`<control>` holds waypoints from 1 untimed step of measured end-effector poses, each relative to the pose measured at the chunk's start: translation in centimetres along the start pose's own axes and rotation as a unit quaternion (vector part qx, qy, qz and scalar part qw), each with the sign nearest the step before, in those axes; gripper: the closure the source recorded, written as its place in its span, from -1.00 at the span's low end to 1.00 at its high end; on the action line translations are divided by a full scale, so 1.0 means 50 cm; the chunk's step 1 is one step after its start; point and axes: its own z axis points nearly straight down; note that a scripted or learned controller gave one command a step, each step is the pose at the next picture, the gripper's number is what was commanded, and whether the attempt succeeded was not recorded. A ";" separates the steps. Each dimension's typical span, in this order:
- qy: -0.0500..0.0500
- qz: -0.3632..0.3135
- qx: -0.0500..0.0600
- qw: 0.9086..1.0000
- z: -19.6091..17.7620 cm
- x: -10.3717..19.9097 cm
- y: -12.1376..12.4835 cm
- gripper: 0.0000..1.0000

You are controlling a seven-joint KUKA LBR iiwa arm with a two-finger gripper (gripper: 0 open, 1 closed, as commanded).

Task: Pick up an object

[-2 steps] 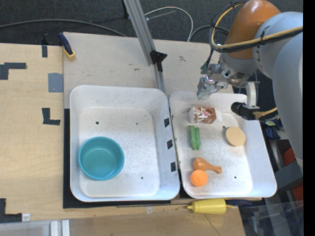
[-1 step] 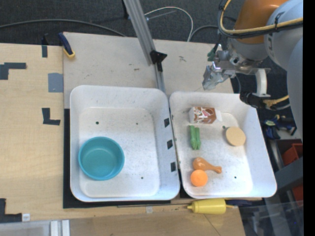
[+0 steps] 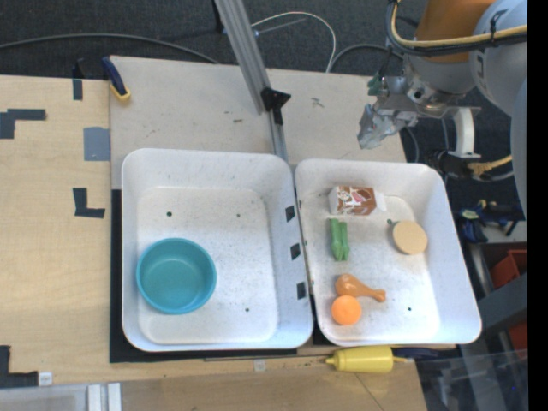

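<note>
**Hand above the far edge of the right bin, five things lying in it**

Two white bins sit side by side on the counter (image 3: 197, 118). The left bin (image 3: 141, 174) holds one thing: a teal bowl (image 3: 176, 275) in its near-left part. The right bin (image 3: 449, 255) holds five things, one of each: a brown-and-white packet (image 3: 354, 200) at the far side, a green vegetable (image 3: 339, 239) just near of it, a round tan disc (image 3: 410, 237) to the right, an orange-brown drumstick (image 3: 360, 289) nearer, and an orange ball (image 3: 346, 310) touching the drumstick's near-left end. One yellow bottle (image 3: 363, 360) lies on its side outside the bins, just beyond the right bin's near rim.

The hand (image 3: 377, 128) hangs over the counter just beyond the far rim of the right bin, apart from every object. Nothing sits between its fingers; whether they are spread or closed cannot be told.
</note>
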 end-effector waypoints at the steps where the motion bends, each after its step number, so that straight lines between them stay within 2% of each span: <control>1: 0.000 -0.002 0.003 1.000 0.040 0.094 -0.013 1.00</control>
